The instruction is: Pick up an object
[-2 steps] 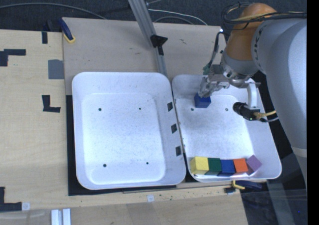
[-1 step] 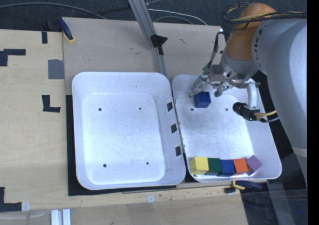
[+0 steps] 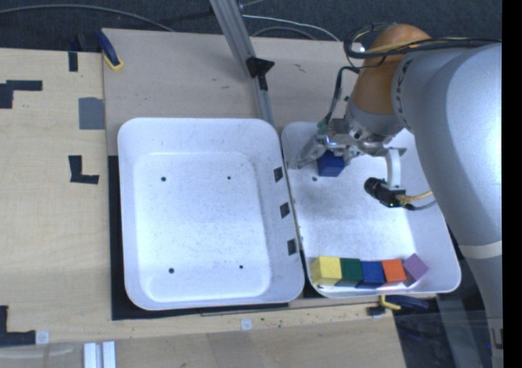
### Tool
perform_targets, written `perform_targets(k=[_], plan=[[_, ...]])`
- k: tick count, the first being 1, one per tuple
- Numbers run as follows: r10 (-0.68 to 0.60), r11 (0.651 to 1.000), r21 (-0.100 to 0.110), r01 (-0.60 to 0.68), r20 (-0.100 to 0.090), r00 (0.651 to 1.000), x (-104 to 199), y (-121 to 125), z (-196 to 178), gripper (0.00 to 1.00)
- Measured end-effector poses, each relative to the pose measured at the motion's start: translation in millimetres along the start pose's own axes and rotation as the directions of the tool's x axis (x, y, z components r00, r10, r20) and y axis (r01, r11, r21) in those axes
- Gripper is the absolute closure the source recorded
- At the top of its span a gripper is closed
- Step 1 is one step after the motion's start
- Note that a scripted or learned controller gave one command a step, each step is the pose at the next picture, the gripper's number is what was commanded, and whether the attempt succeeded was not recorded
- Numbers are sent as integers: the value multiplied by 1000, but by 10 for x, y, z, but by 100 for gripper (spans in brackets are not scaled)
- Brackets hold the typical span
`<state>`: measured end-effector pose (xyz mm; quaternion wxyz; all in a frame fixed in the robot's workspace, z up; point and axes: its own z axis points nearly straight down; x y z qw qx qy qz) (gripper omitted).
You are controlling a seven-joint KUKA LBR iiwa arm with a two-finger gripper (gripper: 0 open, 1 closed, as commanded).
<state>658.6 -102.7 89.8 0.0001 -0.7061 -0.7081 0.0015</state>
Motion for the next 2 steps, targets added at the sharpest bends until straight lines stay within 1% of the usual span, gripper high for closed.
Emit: perform_targets(k=[1,2], plan=[[-1,1000,1,1,1,1000,1,-2,-115,100],[-4,1000,-10,4,-4,1000,622,185,-1077,100]])
